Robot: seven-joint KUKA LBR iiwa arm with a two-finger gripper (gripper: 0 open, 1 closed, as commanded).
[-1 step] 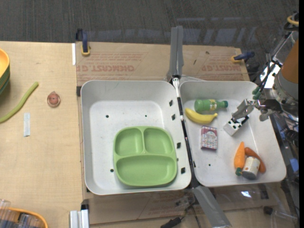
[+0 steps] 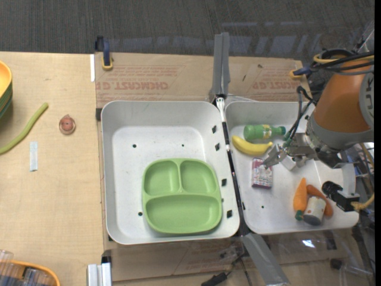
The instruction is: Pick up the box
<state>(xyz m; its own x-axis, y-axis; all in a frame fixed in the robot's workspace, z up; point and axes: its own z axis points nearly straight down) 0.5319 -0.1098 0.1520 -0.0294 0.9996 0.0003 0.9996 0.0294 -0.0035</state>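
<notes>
The hand [image 2: 275,157] hangs low in the right bin [image 2: 345,222], tilted toward the box [image 2: 262,174]; I cannot tell how wide it stands; nothing shows held in it. The box sits just below and slightly left of it, near touching, small, pink and white, lying flat. Just above the hand's left lies the banana [image 2: 250,146], and past that the green bottle [image 2: 264,131]; a drift upward could snag either. The box looks light, so a glancing touch may push it toward the bin wall instead of gripping it. Off to the right, the carrot [image 2: 300,194] and small jar [image 2: 314,209] stand apart; the green plate [image 2: 181,196] lies farther left.
</notes>
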